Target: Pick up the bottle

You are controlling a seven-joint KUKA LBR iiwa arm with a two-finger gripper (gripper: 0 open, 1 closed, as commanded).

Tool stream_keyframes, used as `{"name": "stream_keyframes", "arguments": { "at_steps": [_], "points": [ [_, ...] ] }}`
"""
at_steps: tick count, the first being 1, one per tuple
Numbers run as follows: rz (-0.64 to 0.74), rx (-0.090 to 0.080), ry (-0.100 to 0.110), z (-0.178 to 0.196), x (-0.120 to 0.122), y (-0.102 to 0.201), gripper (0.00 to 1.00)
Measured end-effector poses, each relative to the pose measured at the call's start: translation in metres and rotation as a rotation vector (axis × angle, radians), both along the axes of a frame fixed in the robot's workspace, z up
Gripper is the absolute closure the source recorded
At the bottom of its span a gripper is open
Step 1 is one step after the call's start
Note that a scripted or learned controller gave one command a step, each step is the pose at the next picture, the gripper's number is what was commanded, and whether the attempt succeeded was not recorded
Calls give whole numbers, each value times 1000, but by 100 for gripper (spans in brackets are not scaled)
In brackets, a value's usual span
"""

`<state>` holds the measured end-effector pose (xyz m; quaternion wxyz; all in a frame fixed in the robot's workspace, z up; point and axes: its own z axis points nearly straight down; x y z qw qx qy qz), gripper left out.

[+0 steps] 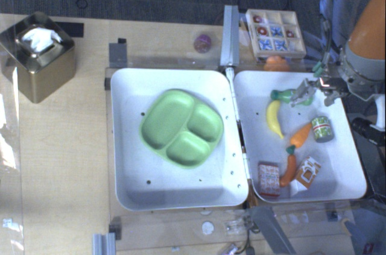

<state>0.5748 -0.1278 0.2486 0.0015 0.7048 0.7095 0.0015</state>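
Gripper (306,91) low over the far end of the right bin (357,154), fingers spread and released, one either side of a green bottle (284,95) lying on its side against the far wall; contact hard to judge, probably touching. One bottle only. Just beside it, one yellow banana (274,119). Two orange carrots: one (300,135) mid-bin, one (289,168) toward the near end. One green can (322,128) right of the upper carrot. One reddish packet (269,178) and one small carton (309,172) at the near wall. One green divided plate (183,126) alone in the left bin (123,181). Beyond the bins, one tic-tac-toe board (276,34), one purple ball (203,43), one brass-coloured tissue box (38,58).
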Motion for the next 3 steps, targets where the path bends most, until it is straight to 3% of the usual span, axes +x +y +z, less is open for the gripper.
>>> {"name": "stream_keyframes", "arguments": {
  "at_steps": [1, 2, 3],
  "points": [
    [17, -1, -4, -146, 60, -38, 0],
    [-24, 8, 42, -163, 87, -37, 0],
    [150, 26, 47, -161, 88, -63, 0]
  ]
}}
